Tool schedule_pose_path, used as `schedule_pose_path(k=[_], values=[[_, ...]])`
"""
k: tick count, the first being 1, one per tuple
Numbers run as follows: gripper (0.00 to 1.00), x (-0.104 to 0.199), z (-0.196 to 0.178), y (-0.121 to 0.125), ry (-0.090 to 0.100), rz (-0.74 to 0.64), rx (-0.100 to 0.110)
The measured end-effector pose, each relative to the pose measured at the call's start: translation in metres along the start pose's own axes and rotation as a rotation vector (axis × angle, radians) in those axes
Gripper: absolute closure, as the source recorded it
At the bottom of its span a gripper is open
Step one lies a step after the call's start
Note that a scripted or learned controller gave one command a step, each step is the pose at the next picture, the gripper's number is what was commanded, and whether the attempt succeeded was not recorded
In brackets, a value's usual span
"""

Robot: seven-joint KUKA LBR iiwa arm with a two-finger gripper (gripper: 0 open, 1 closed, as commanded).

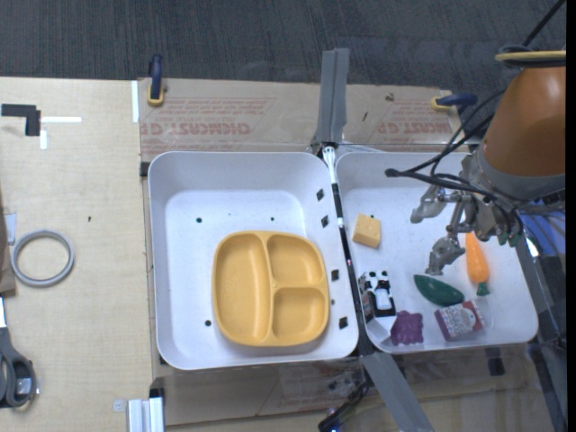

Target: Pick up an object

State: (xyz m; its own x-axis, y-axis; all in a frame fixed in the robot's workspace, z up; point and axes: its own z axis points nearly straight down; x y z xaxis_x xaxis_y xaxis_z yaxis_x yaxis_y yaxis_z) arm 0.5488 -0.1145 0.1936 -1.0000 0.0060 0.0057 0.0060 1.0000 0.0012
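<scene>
With the gripper (pixel 447 252) hung over the right bin (pixel 396 183), its finger state not discernible, the carrot (pixel 476 261) just beside it may be nudged rather than grasped.

the pale wooden bench (pixel 81 331) carries two shallow white bins side by side: the left white bin (pixel 171 268) and the right white bin (pixel 405 178), their inner walls touching. a flat brown cardboard sheet (pixel 234 115) lies under their far edges, held by a blue-and-yellow clamp (pixel 156 79) at its left corner. a grey ring of tape (pixel 40 257) rests near the left edge, with a black bracket (pixel 24 115) farther back and dark-handled scissors (pixel 13 376) at the near corner.
</scene>
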Motion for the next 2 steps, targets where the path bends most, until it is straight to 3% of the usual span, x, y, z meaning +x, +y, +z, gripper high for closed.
schedule_pose_path(k=[1, 2], values=[[0.00, 0.0704, 0.1061, -0.0456, 0.000, 0.200, -0.001], [0.00, 0.0709, 0.1062, -0.0464, 0.000, 0.392, -0.001]])
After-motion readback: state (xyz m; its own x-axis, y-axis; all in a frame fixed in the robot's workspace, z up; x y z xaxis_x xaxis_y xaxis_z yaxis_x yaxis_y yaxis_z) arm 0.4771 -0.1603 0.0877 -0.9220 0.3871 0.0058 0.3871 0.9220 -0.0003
